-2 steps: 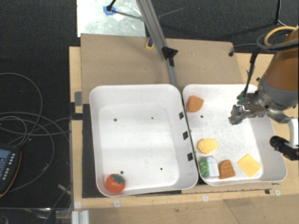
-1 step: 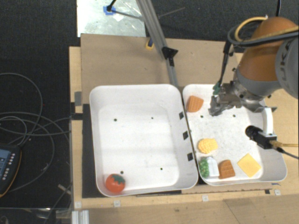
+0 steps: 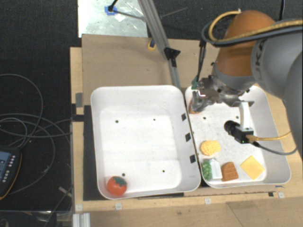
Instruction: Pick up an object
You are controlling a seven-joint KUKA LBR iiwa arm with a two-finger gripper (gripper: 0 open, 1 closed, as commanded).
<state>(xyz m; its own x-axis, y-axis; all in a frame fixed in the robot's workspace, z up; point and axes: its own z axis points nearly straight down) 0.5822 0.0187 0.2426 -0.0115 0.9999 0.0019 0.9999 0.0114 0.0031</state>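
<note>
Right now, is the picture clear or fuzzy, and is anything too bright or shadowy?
In the camera view, the left bin and right bin glare bright white, washing out their floors; the tomato casts only a soft shadow; the arm looks a bit blurry and shades the right bin's far end, where the gripper is hard to make out; the floor stays dark.

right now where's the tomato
The tomato lies in the near-left corner of the left bin, alone there, far from the toy foods in the right bin.
</note>
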